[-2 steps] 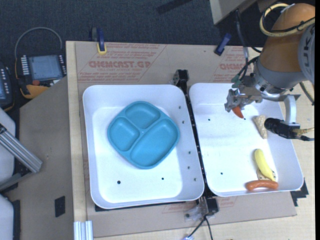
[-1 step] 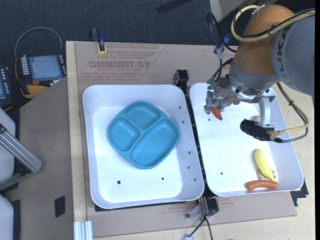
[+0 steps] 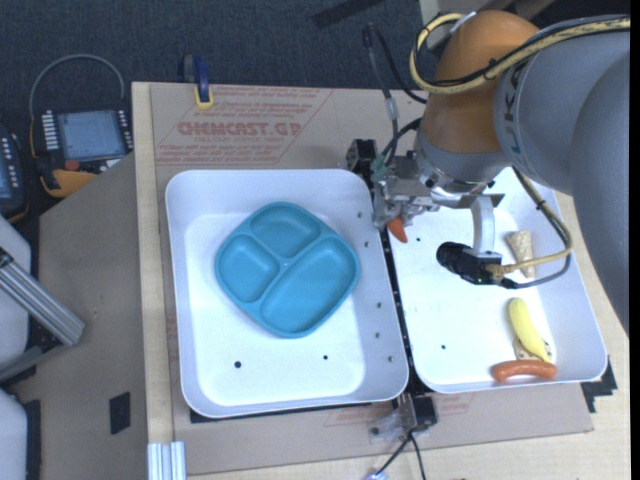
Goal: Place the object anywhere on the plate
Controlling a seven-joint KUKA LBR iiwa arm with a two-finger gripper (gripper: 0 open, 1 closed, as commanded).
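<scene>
A blue divided plate (image 3: 288, 268) lies in the middle of the left white bin (image 3: 190, 308). My gripper (image 3: 393, 218) hangs over the wall between the two bins, just right of the plate's upper right rim. A small orange object (image 3: 398, 231) pokes out from between its fingertips, and the gripper is shut on it. The rest of that object is hidden under the gripper body.
The right bin (image 3: 450, 343) holds a yellow banana (image 3: 527, 330), a red-orange sausage (image 3: 523, 371) at its front right, and a beige piece (image 3: 519, 245) near its right wall. The arm's bulk covers that bin's back part.
</scene>
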